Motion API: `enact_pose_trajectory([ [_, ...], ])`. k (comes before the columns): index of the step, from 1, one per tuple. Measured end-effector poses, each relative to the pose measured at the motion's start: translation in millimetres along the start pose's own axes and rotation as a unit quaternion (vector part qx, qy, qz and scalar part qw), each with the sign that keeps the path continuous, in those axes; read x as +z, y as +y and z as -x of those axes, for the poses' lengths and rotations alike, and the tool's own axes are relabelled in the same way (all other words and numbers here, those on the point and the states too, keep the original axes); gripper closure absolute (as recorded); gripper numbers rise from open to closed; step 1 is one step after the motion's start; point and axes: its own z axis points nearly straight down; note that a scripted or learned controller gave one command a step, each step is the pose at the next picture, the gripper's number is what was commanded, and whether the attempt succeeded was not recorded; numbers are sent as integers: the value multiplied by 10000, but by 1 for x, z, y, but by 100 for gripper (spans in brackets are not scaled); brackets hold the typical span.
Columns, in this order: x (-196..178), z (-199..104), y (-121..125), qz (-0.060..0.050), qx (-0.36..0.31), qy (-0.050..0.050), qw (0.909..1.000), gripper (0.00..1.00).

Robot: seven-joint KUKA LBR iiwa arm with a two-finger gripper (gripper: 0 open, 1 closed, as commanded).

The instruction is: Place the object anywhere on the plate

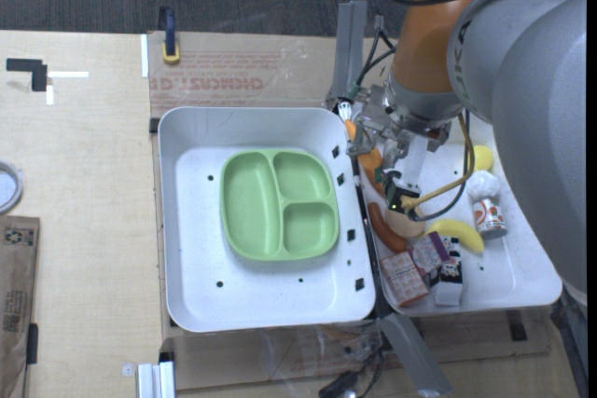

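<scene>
A light green divided plate (278, 203) with three compartments lies in the left white bin (187, 275), with nothing on it. My gripper (384, 156) hangs low over the left side of the right bin (522, 280), just right of the wall between the bins. An orange item (369, 162) sits right beside it, partly hidden by the wrist. Below the gripper lie a brown sausage (386, 229) and a yellow banana (454, 233). I cannot see anything held.
The right bin also holds small boxes (405, 276), a white and red can (487, 205), and a yellow fruit (480, 158). The grey arm covers the upper right. A cardboard sheet (242, 70) lies behind the left bin, and tape (6, 189) sits far left.
</scene>
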Motion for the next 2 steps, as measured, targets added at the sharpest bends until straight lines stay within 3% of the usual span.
enact_pose_trajectory([
  [1, 0, -28, -30, -10, -977, -2, 9952, 100],
  [2, 0, -57, -1, 7, -1922, -2, 9814, 100],
])
